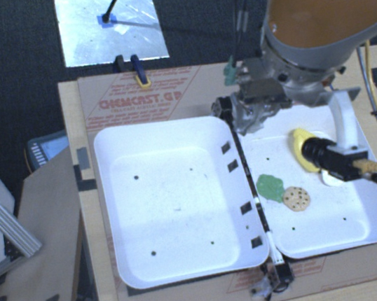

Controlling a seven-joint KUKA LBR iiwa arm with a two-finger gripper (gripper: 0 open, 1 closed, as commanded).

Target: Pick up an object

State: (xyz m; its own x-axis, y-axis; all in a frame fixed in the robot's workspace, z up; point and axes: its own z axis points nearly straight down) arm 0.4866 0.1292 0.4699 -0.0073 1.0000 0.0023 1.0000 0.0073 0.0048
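Right of the left bin (175,198), the gripper (254,116), open or closed I cannot tell, hangs over the right bin's (329,234) far-left corner, so descending here risks grasping nothing, since the green flat piece (270,186) lies nearer, beside the round cookie (296,198), its long axis seemingly far-left to near-right.

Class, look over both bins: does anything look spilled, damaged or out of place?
Nothing stands out: the green piece, the speckled tan disc and the yellow object all lie inside the right bin.
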